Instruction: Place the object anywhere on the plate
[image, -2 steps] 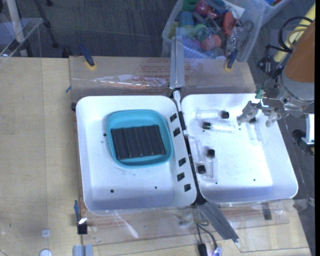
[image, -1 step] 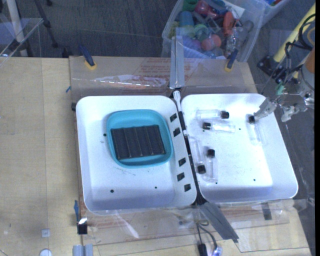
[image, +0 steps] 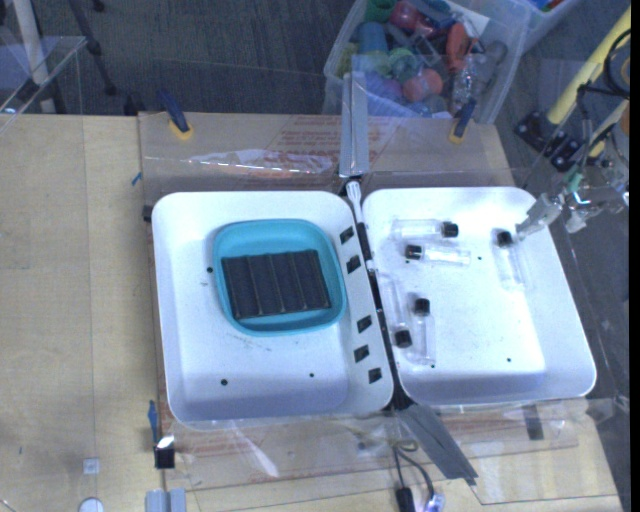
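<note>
1. The bench (image: 70, 300) is pale wood. A clear sheet is clamped to its far edge with a blue clamp (image: 178, 122). Dark floor lies behind the bench.
2. The left bin (image: 190, 380) is shallow and white with rounded corners. It touches the right bin (image: 540, 370) along a centre seam.
3. A teal plate (image: 225, 240) sits in the left bin, slightly toward the far side.
4. The dark block (image: 275, 285) lies flat on the plate, well inside the rim.
5. The block's long axis runs left to right across the view, with the right end tipped slightly toward the far side.
6. It is a charcoal rectangle, and grooves divide it into parallel strips that cross its short side.
7. A clear tub of coloured toys (image: 420, 50) stands behind the bins, near the seam.
8. Several clear vials with black caps (image: 425, 250) lie scattered in the right bin.
9. The gripper (image: 535, 218) hangs over the right bin's far right corner, well apart from the plate. Whether it is clenched or released cannot be told, and nothing can be seen in it.
</note>
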